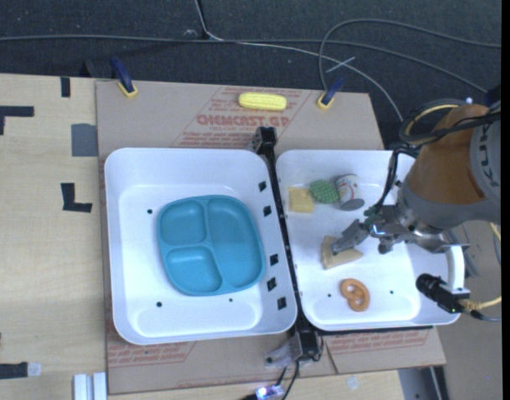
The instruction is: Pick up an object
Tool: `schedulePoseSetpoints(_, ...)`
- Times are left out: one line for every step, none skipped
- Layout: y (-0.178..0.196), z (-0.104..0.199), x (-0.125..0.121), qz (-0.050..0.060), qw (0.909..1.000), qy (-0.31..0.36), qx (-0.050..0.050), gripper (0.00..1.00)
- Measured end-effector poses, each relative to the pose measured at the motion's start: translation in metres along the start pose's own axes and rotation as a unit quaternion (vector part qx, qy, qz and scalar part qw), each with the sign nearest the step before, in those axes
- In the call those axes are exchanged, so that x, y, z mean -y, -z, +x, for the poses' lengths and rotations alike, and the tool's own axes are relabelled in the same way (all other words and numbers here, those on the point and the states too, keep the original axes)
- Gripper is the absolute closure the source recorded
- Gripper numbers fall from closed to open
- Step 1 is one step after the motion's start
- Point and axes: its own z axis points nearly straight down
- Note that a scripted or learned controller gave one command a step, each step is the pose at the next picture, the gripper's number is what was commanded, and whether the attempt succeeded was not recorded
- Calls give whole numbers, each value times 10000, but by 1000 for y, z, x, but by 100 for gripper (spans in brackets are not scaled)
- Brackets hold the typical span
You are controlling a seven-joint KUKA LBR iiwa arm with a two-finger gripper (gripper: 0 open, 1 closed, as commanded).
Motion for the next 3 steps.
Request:
schedulePoseSetpoints(-59,10,2,7,10000,6,-5,0)
schedulePoseSetpoints(-72,10,1,-21,10000,4,6,0)
schedulePoseSetpoints(-62,10,1,-34,10000,5,15,100)
